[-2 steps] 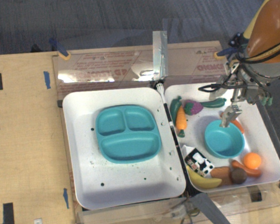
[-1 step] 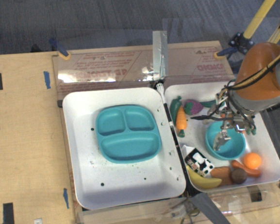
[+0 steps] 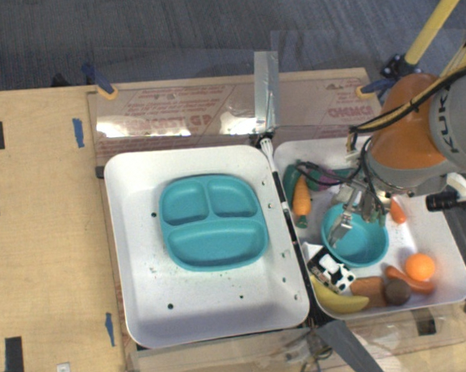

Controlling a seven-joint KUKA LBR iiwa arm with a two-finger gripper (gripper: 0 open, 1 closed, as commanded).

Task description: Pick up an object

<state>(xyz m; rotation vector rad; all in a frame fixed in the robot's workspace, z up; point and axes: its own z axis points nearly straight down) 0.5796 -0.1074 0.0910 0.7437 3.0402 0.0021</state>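
Jaws: you see them slightly parted, gripping nothing, poised over the left rim of the teal bowl in the right bin. The bowl lies directly beneath and slightly right; descend straight to pinch its rim.

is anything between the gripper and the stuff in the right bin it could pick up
Nothing visible blocks it. The two-finger gripper hangs directly over the round teal plastic bowl in the right white bin, beside the orange carrot-shaped toy. The yellow banana and orange ball lie nearer the bin's front edge.
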